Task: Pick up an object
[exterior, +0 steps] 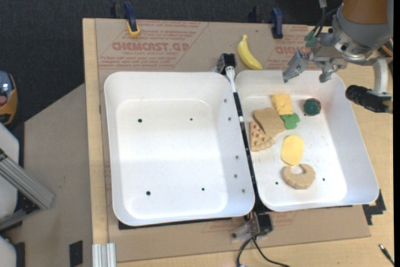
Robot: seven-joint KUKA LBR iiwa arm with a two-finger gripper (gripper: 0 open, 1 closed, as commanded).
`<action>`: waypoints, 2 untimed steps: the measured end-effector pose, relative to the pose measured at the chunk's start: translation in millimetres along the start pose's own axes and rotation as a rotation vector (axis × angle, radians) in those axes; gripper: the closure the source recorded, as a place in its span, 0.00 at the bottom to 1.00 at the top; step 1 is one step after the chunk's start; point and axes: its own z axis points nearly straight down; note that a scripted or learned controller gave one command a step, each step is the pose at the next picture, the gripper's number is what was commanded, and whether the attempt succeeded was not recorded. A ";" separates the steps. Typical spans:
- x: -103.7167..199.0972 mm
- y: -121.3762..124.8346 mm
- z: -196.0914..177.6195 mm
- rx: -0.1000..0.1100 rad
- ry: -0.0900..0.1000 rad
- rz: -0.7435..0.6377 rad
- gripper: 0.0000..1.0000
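My gripper hangs wide open and empty above the right bin's far edge, the yellow block and green ball lying nearest, just toward the bin's middle.

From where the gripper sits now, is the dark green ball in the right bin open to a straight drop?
Probably yes. The gripper, fingers spread, hovers over the right bin's far edge, near the green ball. Nothing covers the ball; the yellow block lies apart from it.
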 end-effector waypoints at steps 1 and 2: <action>-45.7 29.6 118.2 0.003 0.000 0.002 0.00; -6.6 7.8 160.9 -0.003 -0.001 -0.001 0.00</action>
